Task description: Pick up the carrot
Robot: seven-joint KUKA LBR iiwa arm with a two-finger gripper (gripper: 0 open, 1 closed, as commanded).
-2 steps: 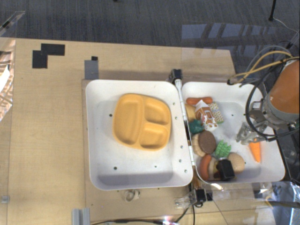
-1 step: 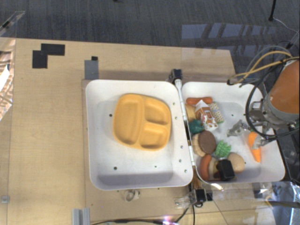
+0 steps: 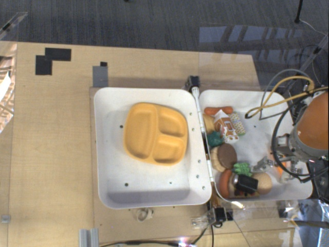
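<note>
Nearest the camera, a jumble of toy food [image 3: 241, 181] fills the right bin's [image 3: 288, 192] lower left corner. Above it, at that bin's upper left, lies the carrot [image 3: 218, 110], well apart from the gripper [image 3: 280, 164], low at the bin's right side; its grip cannot be told.

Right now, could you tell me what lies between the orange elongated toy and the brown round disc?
In the camera view, a small orange-and-white carton and a green plastic piece lie there.
</note>
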